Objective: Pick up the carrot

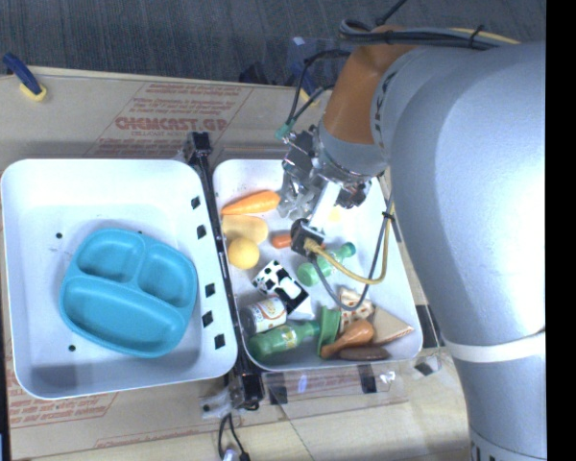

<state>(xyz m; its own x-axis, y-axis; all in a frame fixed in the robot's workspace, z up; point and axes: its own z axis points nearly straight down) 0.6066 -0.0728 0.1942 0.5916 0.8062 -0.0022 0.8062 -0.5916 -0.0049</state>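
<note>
carrot (251, 202) lies unlifted near the right bin's (396, 305) far left corner; tool (307, 192) hovers just beside it, can't tell if open or closed. pick undone.

Setting: robotics lab test bench. Evidence: large grey industrial arm (480, 209) with orange band and exposed cabling; two shallow white bins (19, 286) clipped side by side on a brown cardboard sheet (163, 113) printed with red lettering; toy food and small bottles heaped in the right bin (403, 257); dark carpeted floor (173, 17) behind.
</note>
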